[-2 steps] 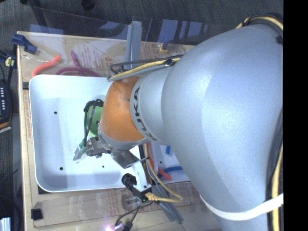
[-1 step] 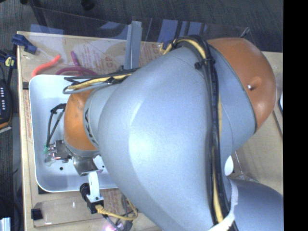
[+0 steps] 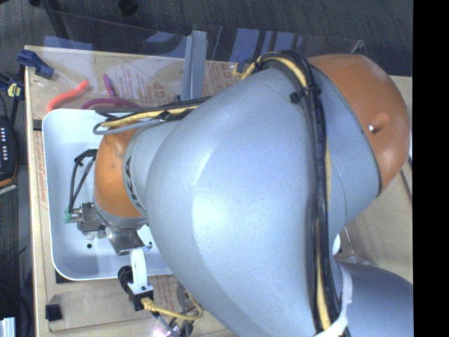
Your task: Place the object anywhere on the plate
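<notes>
Grey arm bulking across most of the camera view, reaching in from the right, orange band above the wrist low over a white bin at the left. Yellow and black cables strapped along the arm's back — another orange section at upper right. Wrist hardware over the bin floor, a thin black wire looping beside it. Pink and orange oddments on the worktop beyond the bin — dark carpet past its far edge.
</notes>
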Robot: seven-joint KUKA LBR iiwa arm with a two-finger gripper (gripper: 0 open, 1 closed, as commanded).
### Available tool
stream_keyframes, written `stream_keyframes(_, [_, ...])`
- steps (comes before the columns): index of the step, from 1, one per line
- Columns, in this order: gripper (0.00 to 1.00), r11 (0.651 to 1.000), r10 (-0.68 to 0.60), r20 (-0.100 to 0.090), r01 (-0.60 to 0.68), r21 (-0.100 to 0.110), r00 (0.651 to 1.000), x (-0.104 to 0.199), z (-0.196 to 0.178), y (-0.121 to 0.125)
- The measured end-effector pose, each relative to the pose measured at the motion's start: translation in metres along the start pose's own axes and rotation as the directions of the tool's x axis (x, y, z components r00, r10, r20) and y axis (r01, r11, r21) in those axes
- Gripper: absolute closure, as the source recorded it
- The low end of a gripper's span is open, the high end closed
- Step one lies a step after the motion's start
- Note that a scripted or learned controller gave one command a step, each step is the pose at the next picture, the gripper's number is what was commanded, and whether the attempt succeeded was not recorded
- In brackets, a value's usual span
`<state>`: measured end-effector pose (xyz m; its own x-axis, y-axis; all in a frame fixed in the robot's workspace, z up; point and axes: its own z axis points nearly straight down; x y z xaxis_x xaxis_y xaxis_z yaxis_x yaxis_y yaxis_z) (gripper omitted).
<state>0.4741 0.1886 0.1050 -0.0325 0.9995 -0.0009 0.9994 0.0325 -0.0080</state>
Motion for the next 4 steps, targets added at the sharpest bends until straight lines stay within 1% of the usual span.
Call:
stream_keyframes(1, [1.00,0.977,-0.212,0.000,0.212,-0.005,0.977,-0.006,-0.111,0.001])
stream_keyframes(2, [0.00,0.977,-0.213,-0.001,0.213,-0.005,0.977,-0.005,-0.110,0.001])
stream_keyframes(3, [0.00,0.983,-0.185,0.001,0.185,-0.001,0.983,-0.030,-0.027,-0.001])
stream_keyframes(4, [0.00,0.970,-0.242,0.000,0.242,-0.006,0.970,-0.036,-0.096,0.000])
